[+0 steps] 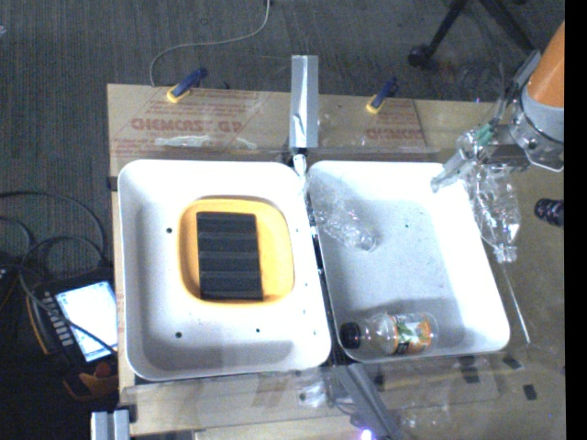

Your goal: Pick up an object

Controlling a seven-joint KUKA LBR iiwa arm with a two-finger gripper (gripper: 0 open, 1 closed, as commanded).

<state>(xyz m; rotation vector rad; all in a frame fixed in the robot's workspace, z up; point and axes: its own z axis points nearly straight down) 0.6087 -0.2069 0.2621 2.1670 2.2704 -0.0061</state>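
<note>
Risk first: crinkled clear plastic wrapper (493, 207) hanging below tool (477, 145) at upper right of frame, over right rim of right white shallow bin (459, 273). Appears caught at tool, though fingers blurred among plastic; clenched or released, cannot tell. Likely to slip free if pinched by a thin fold only, or to snag on bin rim and drop onto counter (541, 337) outside bin. Glare on film also likely to hide true edges.

Right bin: second piece of crumpled clear plastic (344, 223) near upper left corner, small clear bottle with dark cap and orange label (390, 333) lying on its side along lower wall. Left white shallow bin (147, 273): yellow rounded square tray with black ribbed insert (234, 250), flat at centre. Bins touching along middle edge, grey upright post (304, 104) above that seam.
</note>
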